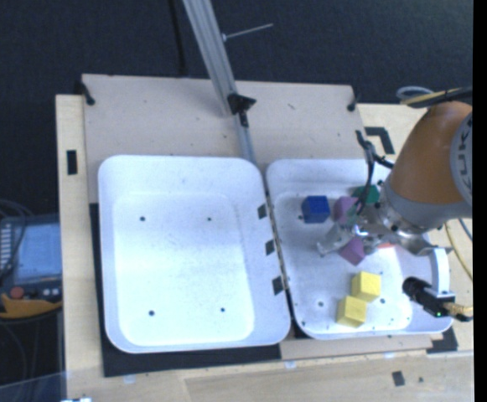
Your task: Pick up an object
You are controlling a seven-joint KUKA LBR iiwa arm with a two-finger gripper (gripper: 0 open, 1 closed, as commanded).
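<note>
Dark flooring surrounds a pale wooden bench point(168, 115) carrying two shallow white bins side by side. I note the left bin point(184, 249) shows bare white floor, while the right bin point(310, 316) holds all the candidate objects — so any pick must happen there.

The arm point(432, 166) reaches in from the right, its orange band above the wrist, and the gripper point(348, 237) sits low over the middle of the right bin. I cannot tell its state: the end of it is a blur of grey metal against the white floor.

Objects logged in the right bin: a blue block point(314, 208) toward the far side, apart from the tool; a purple block point(354, 250) directly at the gripper's tip, touching or just beside it; a second purple piece point(344, 207) and a small green item point(366, 194) close under the wrist; two yellow blocks point(359, 297) near the front wall, almost touching each other.

My judgement — the purple block by the tip is the intended target, since the tool is placed over it. Whether it is actually gripped is not visible. The crowding near the wrist risks nudging neighbours.
</note>
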